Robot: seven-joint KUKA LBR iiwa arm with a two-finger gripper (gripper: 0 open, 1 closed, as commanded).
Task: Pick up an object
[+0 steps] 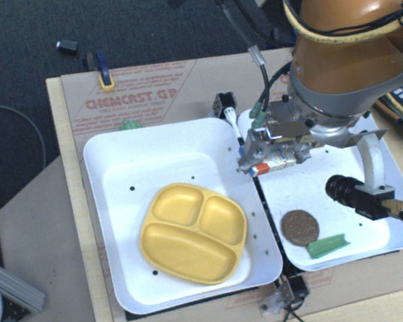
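Nearest the camera in the right bin (pixel 374 244) lies a green piece (pixel 327 246), almost touching a flat brown disc (pixel 301 226) just behind it. Beside them, in the left bin (pixel 103 210), a yellow divided plate (pixel 194 232) sits alone. Farther back, the hand (pixel 272 154) hangs low over the right bin's far left corner, close to the wall between the bins. It looks to carry nothing, though from this angle I cannot tell whether it is spread or pressed together. The step seems to be the approach. The next move calls for shifting toward the disc or green piece and descending squarely over it.
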